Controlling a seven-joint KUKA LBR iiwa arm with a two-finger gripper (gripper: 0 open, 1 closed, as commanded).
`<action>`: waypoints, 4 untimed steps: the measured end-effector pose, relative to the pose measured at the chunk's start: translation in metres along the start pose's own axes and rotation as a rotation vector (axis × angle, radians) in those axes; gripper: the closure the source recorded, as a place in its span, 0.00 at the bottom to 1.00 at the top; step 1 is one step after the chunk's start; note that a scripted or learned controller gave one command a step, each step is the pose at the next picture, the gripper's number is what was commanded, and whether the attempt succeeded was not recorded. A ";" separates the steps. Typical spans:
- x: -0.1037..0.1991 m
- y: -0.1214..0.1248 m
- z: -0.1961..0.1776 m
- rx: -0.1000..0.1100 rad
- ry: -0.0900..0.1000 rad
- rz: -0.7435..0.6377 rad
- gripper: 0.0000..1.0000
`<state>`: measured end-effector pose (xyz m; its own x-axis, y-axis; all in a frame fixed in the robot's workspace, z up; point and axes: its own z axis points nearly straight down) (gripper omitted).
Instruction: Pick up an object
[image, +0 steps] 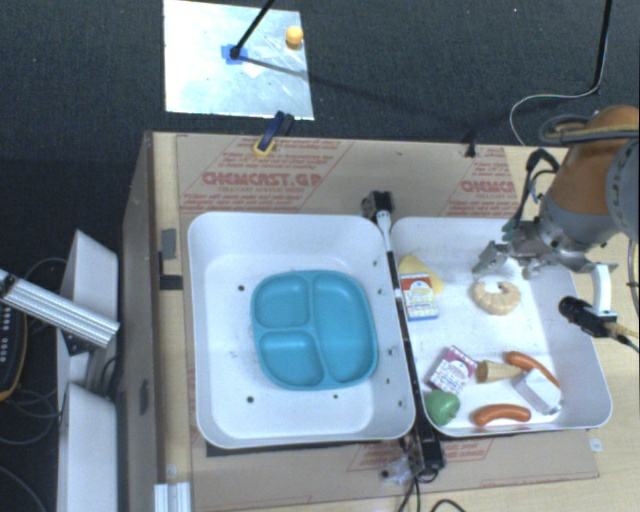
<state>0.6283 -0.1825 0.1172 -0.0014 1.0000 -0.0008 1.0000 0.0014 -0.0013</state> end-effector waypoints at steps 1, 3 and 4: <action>-0.025 -0.026 -0.025 -0.003 0.000 0.001 0.00; -0.024 -0.062 0.033 -0.002 0.000 0.001 0.00; -0.024 -0.128 0.033 -0.002 0.001 0.001 0.00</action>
<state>0.5008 -0.2067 0.0843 -0.0006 1.0000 -0.0001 1.0000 0.0006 0.0005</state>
